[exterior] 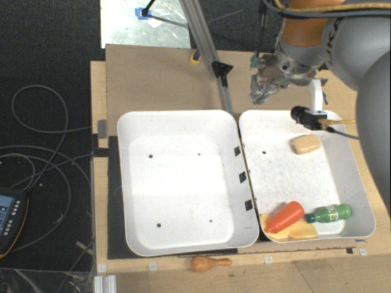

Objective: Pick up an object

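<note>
A black handheld controller (9, 215) and loose cables (43, 145) lie on the floor left of the bench (159, 78), and a small tan object (211, 262) rests on the bench edge before the left bin (180, 176). In the right bin (342, 182), a tan block (305, 144) sits near the back, while an orange carrot (285, 217), yellow piece (300, 231) and green bottle (330, 213) crowd the front corner. The hand (266, 90) hangs above the bin's back rim, nothing visibly in it, its opening impossible to tell.

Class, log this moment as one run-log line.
arm: above right bin's far edge | gripper: holds nothing visible | right white bin: tan block, orange carrot-shaped toy, green bottle
</note>
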You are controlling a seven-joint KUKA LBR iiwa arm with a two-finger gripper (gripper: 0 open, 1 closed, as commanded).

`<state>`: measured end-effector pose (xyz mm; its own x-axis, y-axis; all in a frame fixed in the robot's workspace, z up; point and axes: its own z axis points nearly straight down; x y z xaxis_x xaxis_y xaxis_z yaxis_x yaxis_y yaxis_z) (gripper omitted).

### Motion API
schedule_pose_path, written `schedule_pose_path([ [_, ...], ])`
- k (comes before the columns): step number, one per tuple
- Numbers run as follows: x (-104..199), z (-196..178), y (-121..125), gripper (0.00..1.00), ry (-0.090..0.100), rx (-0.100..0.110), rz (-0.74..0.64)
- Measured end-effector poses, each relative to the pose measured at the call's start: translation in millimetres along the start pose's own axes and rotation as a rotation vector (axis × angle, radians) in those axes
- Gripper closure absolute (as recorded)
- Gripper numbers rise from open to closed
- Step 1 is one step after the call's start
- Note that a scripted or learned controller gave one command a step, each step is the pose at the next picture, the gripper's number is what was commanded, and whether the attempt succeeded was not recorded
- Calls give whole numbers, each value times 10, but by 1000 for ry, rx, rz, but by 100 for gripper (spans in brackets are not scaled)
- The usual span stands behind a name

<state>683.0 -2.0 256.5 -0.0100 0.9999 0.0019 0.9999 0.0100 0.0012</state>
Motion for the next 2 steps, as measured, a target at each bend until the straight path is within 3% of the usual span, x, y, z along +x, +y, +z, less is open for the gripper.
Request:
schedule_pose_path([
  [2, 972, 107, 55, 100, 0, 1, 1],
])
